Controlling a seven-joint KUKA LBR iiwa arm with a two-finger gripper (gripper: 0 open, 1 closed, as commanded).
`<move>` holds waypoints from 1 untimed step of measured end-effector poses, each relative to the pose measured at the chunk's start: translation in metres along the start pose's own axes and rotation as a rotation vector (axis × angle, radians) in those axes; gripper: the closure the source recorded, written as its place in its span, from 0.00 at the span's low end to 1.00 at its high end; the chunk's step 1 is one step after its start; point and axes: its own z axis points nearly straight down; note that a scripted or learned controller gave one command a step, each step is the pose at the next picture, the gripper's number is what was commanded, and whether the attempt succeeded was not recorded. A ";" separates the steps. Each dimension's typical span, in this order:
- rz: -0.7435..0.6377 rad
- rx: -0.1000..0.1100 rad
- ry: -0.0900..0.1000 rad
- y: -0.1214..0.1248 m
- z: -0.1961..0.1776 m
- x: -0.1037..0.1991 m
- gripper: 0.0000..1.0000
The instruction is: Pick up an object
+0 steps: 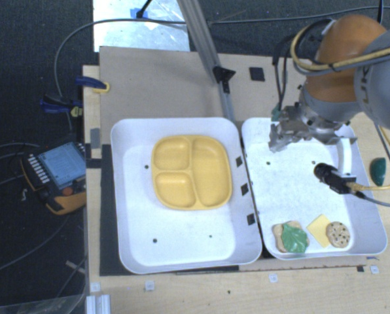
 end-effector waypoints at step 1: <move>-0.001 0.002 0.000 -0.018 0.011 0.056 1.00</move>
